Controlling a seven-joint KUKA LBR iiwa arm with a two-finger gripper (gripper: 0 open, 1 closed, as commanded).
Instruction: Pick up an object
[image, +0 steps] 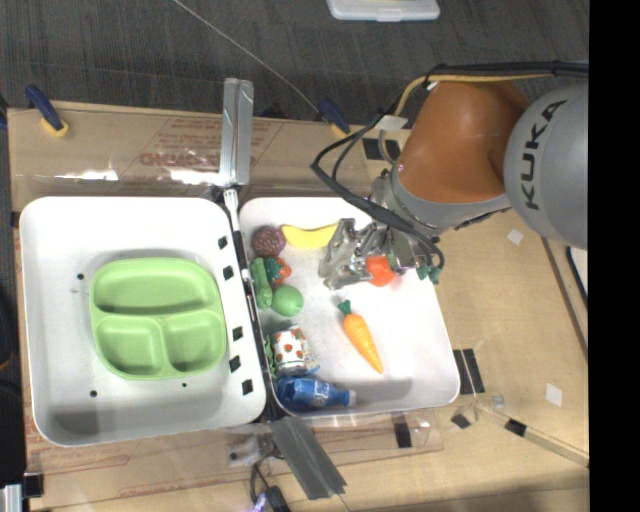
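The right bin (425, 340) holds several toy items. A small red-orange object (381, 271) lies near the bin's back right. My gripper (346, 258) hangs over the bin just left of it and touches or nearly touches it. I cannot tell whether the gripper grips the object. An orange carrot (362, 338) with a green top lies in front of the gripper. A yellow banana (310, 236) lies just behind and to the left of it.
Along the right bin's left wall sit a dark purple berry cluster (267, 240), a green vegetable (262, 282), a green lime (288, 300), a patterned can (290, 348) and a blue bottle (312, 393). The left bin (50, 240) holds a green divided tray (157, 317).
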